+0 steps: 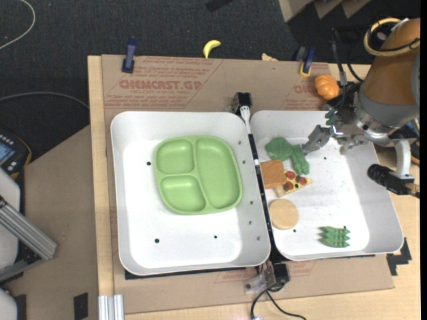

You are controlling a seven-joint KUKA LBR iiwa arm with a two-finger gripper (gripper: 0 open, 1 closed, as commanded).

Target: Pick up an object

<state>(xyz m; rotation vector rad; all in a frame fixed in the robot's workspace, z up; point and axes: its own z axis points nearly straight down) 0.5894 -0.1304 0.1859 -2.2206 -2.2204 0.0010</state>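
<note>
- The hand (322, 139) hangs over the upper part of the right bin (373, 225), fingers slightly apart with nothing between them.
- Nothing is lifted yet; by my reading the pick has not begun.
- Candidates lie in that bin: leafy greens (287, 151) nearest the hand, a pizza slice (295, 181), toast (272, 173), a round cracker (283, 214), green beans (334, 236).
- The green tray (198, 175) sits in the left bin (133, 179).

The brown board (200, 82) under the bins carries red print along its far edge. On the left it reads roughly "CHEMCAST G.P", with smaller lines above and below too blurred to read. A similar red mark on the far right is illegible.
</note>
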